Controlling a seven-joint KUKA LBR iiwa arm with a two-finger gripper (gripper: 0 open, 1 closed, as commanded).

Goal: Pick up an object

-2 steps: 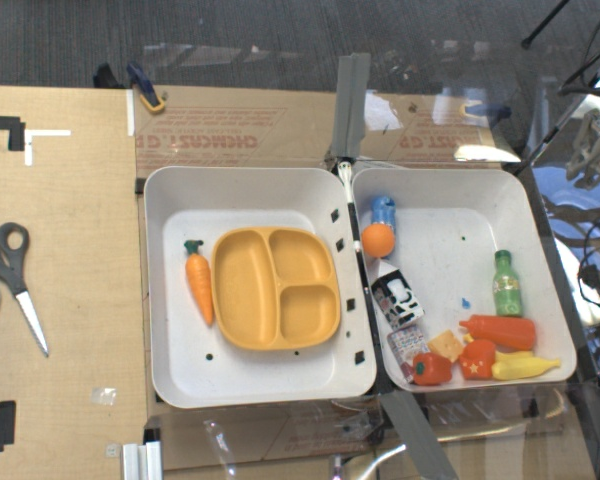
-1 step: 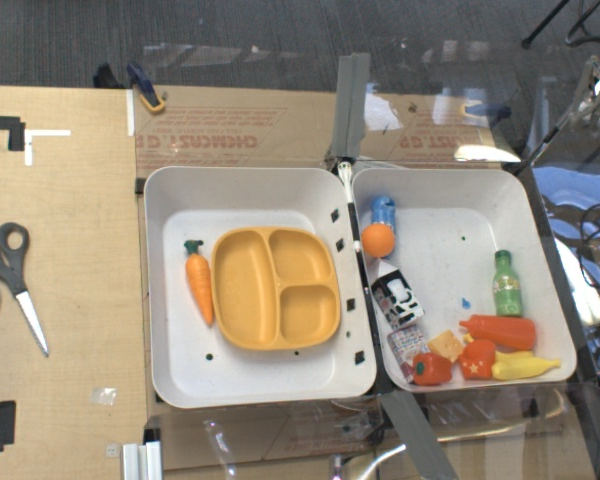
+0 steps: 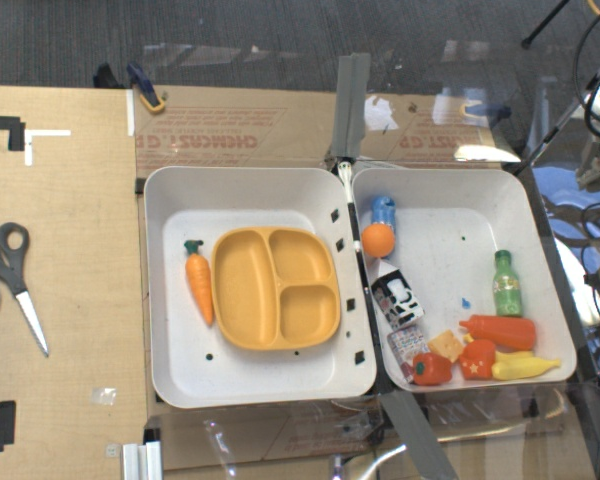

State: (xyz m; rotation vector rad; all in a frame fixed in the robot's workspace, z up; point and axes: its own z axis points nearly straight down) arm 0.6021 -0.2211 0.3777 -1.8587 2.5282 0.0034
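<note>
Judging from how things lie, the pick has not begun: every object rests in a bin, and none is lifted. Whether the gripper is open or closed, or has hold of anything, cannot be told from this view.

The next move calls for choosing a target with free space around it and coming down over it. The toy carrot (image 3: pixel 199 283) looks the easiest. It lies in the left bin (image 3: pixel 170 368), left of centre in the frame, just beside the yellow divided plate (image 3: pixel 275 288), with bare floor on its other side. It is orange with a green top, slim and tapered, its long axis running up and down the frame.

The green bottle (image 3: pixel 507 283) in the right bin (image 3: pixel 450 218) also lies apart. The red, yellow and tan toy foods crowded at the lower right (image 3: pixel 477 360) touch one another and would likely be harder to separate.
</note>
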